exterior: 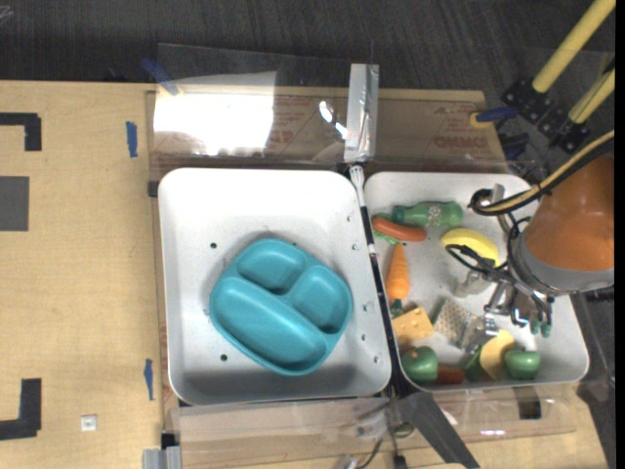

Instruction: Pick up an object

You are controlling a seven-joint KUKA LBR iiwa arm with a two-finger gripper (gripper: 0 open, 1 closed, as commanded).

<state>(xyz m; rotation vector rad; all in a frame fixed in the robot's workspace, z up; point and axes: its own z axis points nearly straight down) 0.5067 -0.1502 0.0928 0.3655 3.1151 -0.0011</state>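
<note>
Two white bins sit side by side on the tan counter (pixel 78 262), filling the middle and right of the frame. The left bin (pixel 195 203) holds a teal divided plate (pixel 280 304), lying slightly tilted toward the lower right of that bin. The right bin (pixel 571 360) carries a jumble of toy food: a green bottle-like piece (pixel 427 213) near its upper left, an orange-red sausage (pixel 398 231) just below that, a carrot (pixel 397 273) along the left wall, a yellow banana (pixel 472 245) toward the middle, a cheese wedge (pixel 412 325) lower left, a green-and-red piece (pixel 422 362) at the bottom left, and a yellow piece (pixel 496 351) and a green one (pixel 523 363) close together at the lower right. The arm (pixel 576 228) comes in from the right edge, its orange band over the bin's right side, and the jaws (pixel 510 311) hang low over the lower right of the bin, just above the yellow and green pieces; whether they are apart or together I cannot tell, the metal parts there blur into the clutter. A clear plastic sheet (pixel 244 115) lies across the top behind the bins, with a silver taped strip (pixel 361 110) standing at the bins' divide
</note>
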